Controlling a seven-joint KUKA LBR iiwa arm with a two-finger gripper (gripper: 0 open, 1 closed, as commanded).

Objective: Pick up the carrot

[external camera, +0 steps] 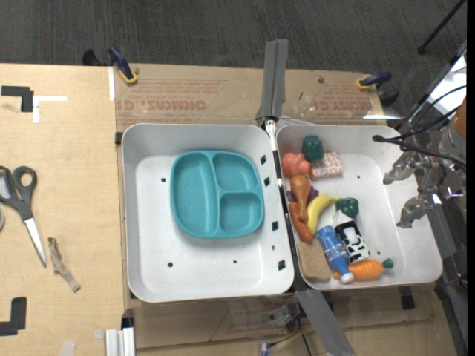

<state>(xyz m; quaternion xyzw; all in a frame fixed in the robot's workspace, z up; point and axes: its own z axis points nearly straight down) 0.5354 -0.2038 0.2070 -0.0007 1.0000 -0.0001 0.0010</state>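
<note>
Camera view looks down on two shallow white bins of smooth moulded plastic with rounded corners, set side by side on brown cardboard. The left bin (141, 221) holds a teal plate (218, 193), glossy and rounded, divided into three compartments. The right bin (386, 232) holds a heap of toy food along its left wall. The carrot (367, 270) lies near that bin's front edge: a stubby orange cone with a small green top pointing right, touching the end of a blue bottle (333, 251) with a white cap. A black-and-white packet (351, 241) lies just behind the carrot; its markings are too small to read. Further back sit a curved yellow banana (318, 209), a dark green piece (347, 207), another dark green piece (312, 147), a pale pink speckled block (327, 166) and several orange-brown pieces (298, 191) along the wall.

The gripper (412, 193) hangs over the right side of the right bin, well apart from the carrot, its two metal fingers spread apart with nothing between them.

The cardboard bears large reddish lettering, upside down and not legible. Blue clamps (123, 64) pin its back edge. Grey-handled scissors (22, 202) lie on the wooden bench at the left.
</note>
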